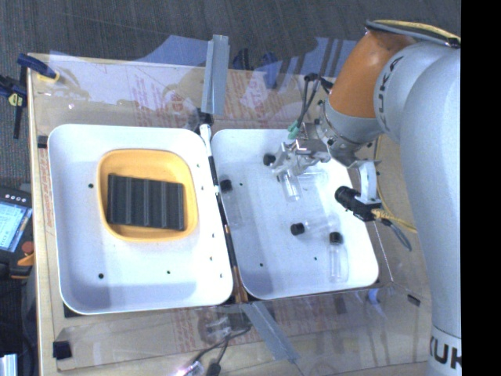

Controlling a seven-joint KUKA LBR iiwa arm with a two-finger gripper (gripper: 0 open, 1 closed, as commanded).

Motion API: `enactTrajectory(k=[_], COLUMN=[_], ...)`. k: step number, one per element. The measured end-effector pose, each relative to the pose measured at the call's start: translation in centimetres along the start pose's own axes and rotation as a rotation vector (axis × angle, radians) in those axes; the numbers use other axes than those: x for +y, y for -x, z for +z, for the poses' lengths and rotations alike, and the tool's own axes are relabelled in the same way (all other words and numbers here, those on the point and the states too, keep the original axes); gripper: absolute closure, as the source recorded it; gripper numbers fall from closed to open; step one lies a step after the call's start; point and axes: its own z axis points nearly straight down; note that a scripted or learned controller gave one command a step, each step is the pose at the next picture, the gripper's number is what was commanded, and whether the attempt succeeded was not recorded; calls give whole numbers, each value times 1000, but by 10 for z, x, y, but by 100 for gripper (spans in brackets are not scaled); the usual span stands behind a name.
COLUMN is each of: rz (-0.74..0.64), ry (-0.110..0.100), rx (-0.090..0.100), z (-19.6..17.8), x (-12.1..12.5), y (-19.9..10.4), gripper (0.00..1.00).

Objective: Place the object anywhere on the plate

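White plastic makes up both shallow bins, side by side across the middle of the frame. In the left bin (74,272) we see a yellow plate (147,196) with rounded corners, and on it a dark ribbed rectangular block (147,202) lying flat, well inside the plate's rim.

In the right bin (258,272) we count several small clear vials with black caps: one capped vial (336,254) lies near the lower right corner of the bin, another black cap (297,229) sits near the bin's middle, and a small dark piece (225,185) lies close to the divider between the bins. We cannot tell exactly how many clear vials there are, as they blend with the white floor.

From the right of the frame the grey arm (427,155) with its orange band (362,81) reaches over the upper part of the right bin. The gripper (291,161) hangs there above the bin floor. We cannot tell how its jaws stand, and we cannot make out anything between them; the clear parts around it are too hard to separate.
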Motion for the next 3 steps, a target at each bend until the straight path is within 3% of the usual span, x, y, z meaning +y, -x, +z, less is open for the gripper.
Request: enactTrajectory(k=[1,3], rz=[-25,-583], ry=[2,-3], rx=[-1,-2], z=[-19,1], x=[3,-4], y=[-53,-136], gripper=[100,100])
